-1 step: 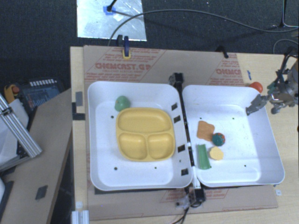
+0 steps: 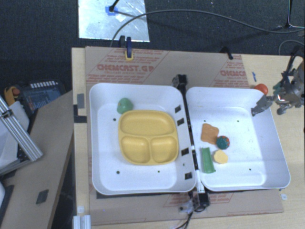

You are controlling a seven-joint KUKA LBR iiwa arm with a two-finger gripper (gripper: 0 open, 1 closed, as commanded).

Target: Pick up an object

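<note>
Camera view: the end effector (image 2: 268,107) hangs over the right bin's (image 2: 267,175) far right corner; spread or pressed together, I cannot tell. An orange piece (image 2: 209,133), teal ball (image 2: 222,141), yellow disc (image 2: 220,157) and green stick (image 2: 207,160) lie near its left edge.

Dark carpet (image 2: 38,32); shiny foil sheet (image 2: 95,18) on it; tan side table (image 2: 45,151) at left.

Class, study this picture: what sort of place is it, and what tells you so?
Most likely a robotics lab test bench. A robot gripper hangs over the right bin, the left bin holds a yellow divided tray, and cables trail across the dark floor behind.
</note>
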